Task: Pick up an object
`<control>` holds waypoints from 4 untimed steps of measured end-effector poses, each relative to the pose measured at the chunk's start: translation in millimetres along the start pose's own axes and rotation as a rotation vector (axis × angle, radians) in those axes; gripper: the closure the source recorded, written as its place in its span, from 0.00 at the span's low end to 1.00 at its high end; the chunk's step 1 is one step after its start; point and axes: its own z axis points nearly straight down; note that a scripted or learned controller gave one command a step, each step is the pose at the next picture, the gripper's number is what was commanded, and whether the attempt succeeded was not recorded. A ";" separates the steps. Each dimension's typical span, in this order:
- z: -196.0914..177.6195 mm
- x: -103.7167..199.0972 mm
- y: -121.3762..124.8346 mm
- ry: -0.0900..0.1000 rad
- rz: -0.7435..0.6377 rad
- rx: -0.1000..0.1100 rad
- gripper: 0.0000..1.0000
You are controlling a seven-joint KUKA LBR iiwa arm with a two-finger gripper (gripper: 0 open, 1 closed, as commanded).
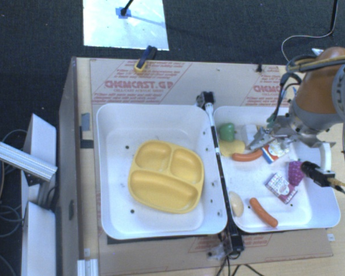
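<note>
Red "CHEMCAST GP" is printed on the bench sheet (139,85).

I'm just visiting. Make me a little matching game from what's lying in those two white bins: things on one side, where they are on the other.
Things:
1. yellow divided plate
2. green pepper
3. purple grapes
4. egg

Places:
A. right bin, near its front left corner
B. left bin, in the middle
C. right bin, towards its right side
D. right bin, back left corner

Pairs: 1-B, 2-D, 3-C, 4-A
</note>
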 end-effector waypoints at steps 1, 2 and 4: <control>52.1 -34.3 32.1 -0.002 -0.001 -0.010 0.00; 51.4 -52.2 22.6 -0.003 -0.003 -0.015 0.00; 46.0 -41.2 71.1 0.009 -0.001 0.023 1.00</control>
